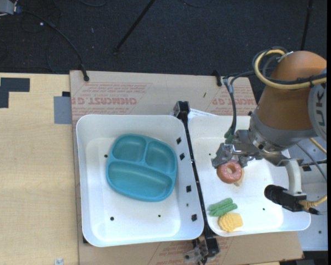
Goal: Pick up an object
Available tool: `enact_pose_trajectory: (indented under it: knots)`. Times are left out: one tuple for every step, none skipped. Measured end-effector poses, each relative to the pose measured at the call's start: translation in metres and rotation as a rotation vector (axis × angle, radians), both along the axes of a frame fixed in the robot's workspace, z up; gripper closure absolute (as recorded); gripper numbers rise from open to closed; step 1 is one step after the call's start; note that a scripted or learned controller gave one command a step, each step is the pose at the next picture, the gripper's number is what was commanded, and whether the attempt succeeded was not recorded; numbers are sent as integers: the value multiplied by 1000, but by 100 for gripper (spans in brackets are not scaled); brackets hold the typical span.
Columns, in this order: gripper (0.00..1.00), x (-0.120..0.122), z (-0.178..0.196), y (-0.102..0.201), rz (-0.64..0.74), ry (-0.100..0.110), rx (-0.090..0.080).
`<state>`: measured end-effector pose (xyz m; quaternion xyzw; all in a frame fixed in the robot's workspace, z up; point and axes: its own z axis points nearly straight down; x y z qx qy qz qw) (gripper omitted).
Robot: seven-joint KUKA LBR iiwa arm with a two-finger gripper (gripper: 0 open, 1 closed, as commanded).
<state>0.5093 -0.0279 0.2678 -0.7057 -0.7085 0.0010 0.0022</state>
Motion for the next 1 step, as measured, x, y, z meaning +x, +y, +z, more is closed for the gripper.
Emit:
enact_pose_trajectory:
  knots:
    - [100, 6, -19, 42, 0, 2, 0]
